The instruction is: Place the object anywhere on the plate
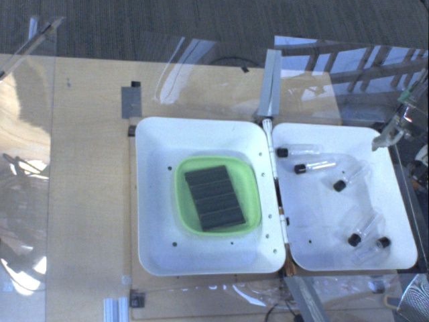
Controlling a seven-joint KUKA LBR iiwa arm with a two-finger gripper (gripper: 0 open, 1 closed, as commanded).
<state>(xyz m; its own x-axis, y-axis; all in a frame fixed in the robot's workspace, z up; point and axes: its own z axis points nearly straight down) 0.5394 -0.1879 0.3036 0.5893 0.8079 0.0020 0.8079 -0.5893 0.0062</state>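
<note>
The dark ridged block (214,198) already lies flat on the green plate (183,180) in the left bin (151,200), tilted a little, while the pincer (395,127) sits at the far right edge of the table, above the right bin's (395,206) back corner, too small and blurred for me to tell its state. That block looks stiff, light and flat, so I judge the long sides the best place to pinch it, across the ribs. The 5 clear vials (315,167) with black caps in the right bin look slippery and prone to rolling; I read no labels or writing anywhere.
</note>
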